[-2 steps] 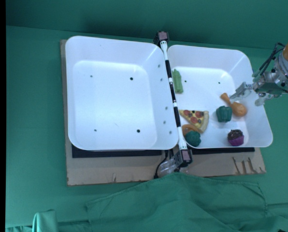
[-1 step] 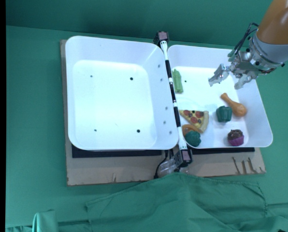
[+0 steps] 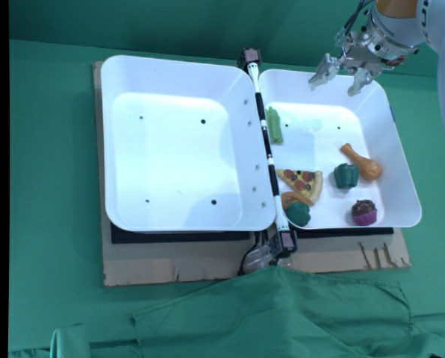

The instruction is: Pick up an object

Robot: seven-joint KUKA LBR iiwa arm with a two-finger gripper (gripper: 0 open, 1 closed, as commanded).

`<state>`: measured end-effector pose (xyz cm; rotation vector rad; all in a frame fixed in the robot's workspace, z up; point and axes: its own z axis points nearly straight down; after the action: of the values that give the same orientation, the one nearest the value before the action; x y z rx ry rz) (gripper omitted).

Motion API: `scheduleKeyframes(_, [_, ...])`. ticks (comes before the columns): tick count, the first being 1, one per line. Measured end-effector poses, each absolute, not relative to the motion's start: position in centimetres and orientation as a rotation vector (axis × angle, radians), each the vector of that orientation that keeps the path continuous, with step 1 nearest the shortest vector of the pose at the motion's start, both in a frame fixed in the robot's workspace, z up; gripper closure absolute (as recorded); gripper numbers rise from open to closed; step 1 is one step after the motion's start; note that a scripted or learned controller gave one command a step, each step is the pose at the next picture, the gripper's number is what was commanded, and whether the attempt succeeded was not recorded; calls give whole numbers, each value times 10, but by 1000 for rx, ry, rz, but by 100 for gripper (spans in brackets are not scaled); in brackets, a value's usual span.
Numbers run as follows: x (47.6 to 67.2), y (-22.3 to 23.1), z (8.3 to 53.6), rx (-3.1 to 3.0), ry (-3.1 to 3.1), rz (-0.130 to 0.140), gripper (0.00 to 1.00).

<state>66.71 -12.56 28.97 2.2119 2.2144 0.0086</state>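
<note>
The gripper [image 3: 340, 80] is seen spread open and empty above the right bin's [image 3: 402, 171] far rim. Below it in that bin are scattered a chicken drumstick [image 3: 361, 162], green pepper [image 3: 346, 175], pizza slice [image 3: 301, 181] and cupcake [image 3: 363, 212].

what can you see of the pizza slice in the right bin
The pizza slice is a toy wedge, plastic by its look, with a yellow-orange top dotted with red rounds and some dark specks. It lies flat on the floor of the right bin, near the bin's left wall, its wide edge toward that wall and its tip pointing right and down. Its lower edge meets an orange piece just below it; whether they touch is unclear. The gripper is far above it.
</note>
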Motion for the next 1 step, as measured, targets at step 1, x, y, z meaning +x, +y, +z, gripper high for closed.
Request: scheduleKeyframes(1, [678, -122, 401, 2211, 2209, 16, 0])
